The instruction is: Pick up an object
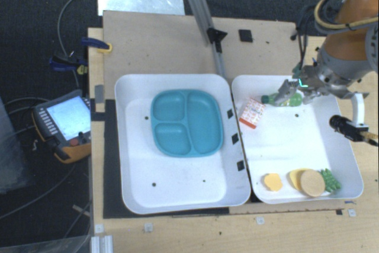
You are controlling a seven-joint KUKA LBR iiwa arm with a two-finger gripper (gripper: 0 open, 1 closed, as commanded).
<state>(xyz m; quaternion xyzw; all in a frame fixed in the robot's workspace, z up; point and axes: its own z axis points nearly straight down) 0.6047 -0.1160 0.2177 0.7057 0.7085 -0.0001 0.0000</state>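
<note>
Here the worktop carries two white bins: the left bin holds a teal divided plate. Over the right bin, the gripper sits at a green object; whether it grips cannot be told. Nearby lies a red-and-white packet, its print unreadable.

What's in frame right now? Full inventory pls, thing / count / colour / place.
bins: 2, white, side by side on the bench
divided plate: 1, teal, in the left bin
small packet: 1, red and white, right bin, against its left wall
green item: 1, green, right bin, upper part, at the end effector
round pieces: 2, yellow and tan, right bin, near front wall
leafy piece: 1, green, beside the tan round
handheld pendant: 1, orange and grey, left of the bench
end effector: 1, grey, over the right bin
</note>
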